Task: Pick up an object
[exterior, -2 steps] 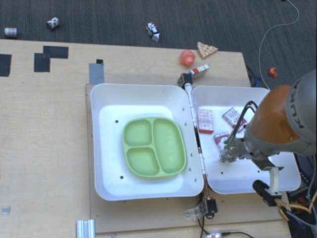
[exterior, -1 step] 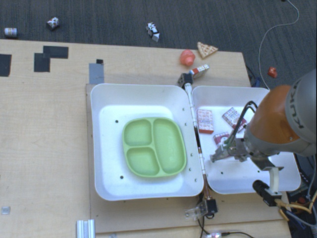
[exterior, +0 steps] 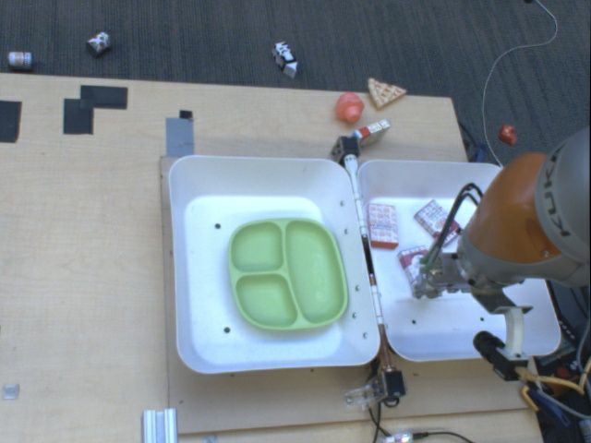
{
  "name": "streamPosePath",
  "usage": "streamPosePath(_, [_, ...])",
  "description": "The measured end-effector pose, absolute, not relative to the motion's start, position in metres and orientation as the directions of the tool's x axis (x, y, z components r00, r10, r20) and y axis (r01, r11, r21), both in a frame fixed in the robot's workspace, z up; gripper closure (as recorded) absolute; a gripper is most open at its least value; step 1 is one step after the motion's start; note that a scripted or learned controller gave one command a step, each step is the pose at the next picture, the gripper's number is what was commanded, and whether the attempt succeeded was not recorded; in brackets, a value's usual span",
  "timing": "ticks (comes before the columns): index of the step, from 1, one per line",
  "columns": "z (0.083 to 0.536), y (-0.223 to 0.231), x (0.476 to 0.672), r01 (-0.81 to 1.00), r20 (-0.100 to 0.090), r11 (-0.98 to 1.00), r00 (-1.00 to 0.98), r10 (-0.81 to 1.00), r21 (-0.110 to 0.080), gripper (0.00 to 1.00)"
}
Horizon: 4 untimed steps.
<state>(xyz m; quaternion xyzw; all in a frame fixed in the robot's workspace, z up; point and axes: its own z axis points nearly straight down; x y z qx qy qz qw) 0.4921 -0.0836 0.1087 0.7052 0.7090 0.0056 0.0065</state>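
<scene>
2 shallow white bins with rounded corners sit side by side on a pale wood-grain desk [exterior: 83, 247]. The left bin [exterior: 199, 275] holds 1 glossy light-green tray [exterior: 288, 273], rounded and split into 3 compartments, with bare white floor around it on every side. The right bin [exterior: 443, 335] holds 3 small flat packets with red-and-white print: 1 packet [exterior: 382, 224] near the dividing rim, 1 [exterior: 430, 216] toward the far wall, 1 [exterior: 413, 258] just beside the end effector [exterior: 427, 282]. The end effector is low over the bin floor, near the middle; whether it is open or closed cannot be told. The near half of that bin floor is bare. Beyond the desk's far edge, dark ribbed carpet [exterior: 203, 17] carries scattered small items.
</scene>
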Motion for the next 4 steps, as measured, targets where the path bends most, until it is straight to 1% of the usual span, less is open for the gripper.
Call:
streamPosePath(1, [0.109,-0.084,0.492,1.0,-0.001,0.006,-0.006,1.0,0.017,0.0])
streamPosePath(2, [0.087,-0.086,0.489,1.0,0.0,0.001,-0.001,1.0,0.007,0.0])
streamPosePath(3, [0.098,-0.086,0.491,1.0,0.0,0.003,-0.003,1.0,0.013,1.0])
streamPosePath(4, [0.098,-0.086,0.491,1.0,0.0,0.003,-0.003,1.0,0.013,0.0])
